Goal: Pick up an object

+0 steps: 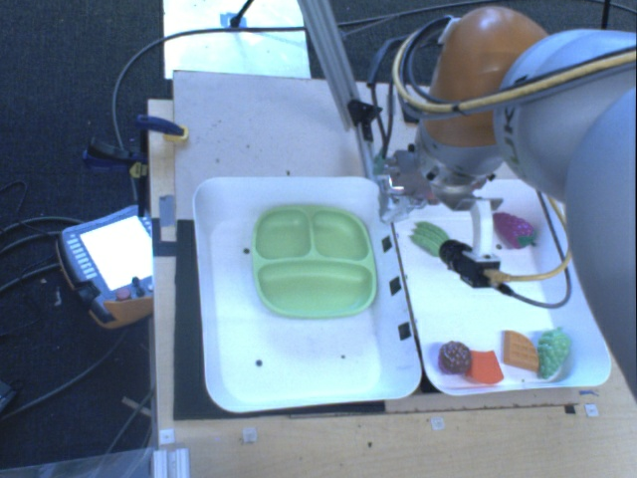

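1. A green ribbed toy (430, 237) is found in the right bin (448, 312), near its far left corner.
2. The claw (393, 199) is placed just beside it, over the wall between the bins; whether it is released or clenched cannot be told.
3. A purple toy (515, 229) is noted further right.
4. A green divided plate (315, 262) is seen in the left bin (299, 357).
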{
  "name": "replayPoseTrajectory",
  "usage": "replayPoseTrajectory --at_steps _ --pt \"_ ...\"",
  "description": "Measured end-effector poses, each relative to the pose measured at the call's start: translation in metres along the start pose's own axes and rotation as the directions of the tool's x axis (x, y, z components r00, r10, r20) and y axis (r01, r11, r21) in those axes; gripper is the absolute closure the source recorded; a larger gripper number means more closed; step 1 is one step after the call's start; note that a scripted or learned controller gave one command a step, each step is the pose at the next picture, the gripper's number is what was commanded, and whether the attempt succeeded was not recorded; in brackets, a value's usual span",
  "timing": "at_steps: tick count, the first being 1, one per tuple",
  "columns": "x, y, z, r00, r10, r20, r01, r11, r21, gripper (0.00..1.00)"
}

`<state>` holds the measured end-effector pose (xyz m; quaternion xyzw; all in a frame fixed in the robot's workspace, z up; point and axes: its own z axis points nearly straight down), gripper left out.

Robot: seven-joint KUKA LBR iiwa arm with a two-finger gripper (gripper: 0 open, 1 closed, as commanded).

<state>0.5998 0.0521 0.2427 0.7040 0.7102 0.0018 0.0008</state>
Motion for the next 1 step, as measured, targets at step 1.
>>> replayPoseTrajectory --at_steps 1 --pt "0.0495 0.0096 0.0020 1.000 -0.001 -0.001 0.001 1.000 0.001 1.00"
